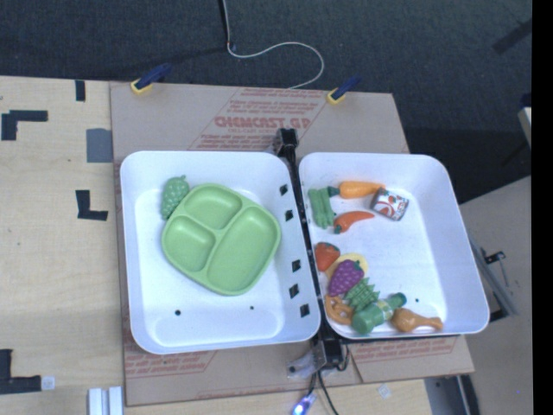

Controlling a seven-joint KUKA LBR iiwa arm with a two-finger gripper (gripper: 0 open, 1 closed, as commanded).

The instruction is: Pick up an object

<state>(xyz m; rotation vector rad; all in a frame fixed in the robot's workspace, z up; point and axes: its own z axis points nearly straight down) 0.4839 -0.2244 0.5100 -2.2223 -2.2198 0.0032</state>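
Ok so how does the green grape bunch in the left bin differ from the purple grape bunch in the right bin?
The green grape bunch is pale green; the purple grape bunch is violet. The green bunch lies apart from other toys, touching only the green divided plate in the left bin. The purple bunch sits crowded among other toy foods in the right bin. Both are bumpy toy grape clusters of similar size.

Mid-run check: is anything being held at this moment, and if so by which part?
Nothing is seen held. The toy foods, among them the small can, two carrots and the purple grapes, lie loose in the right bin; the green plate sits in the left bin.
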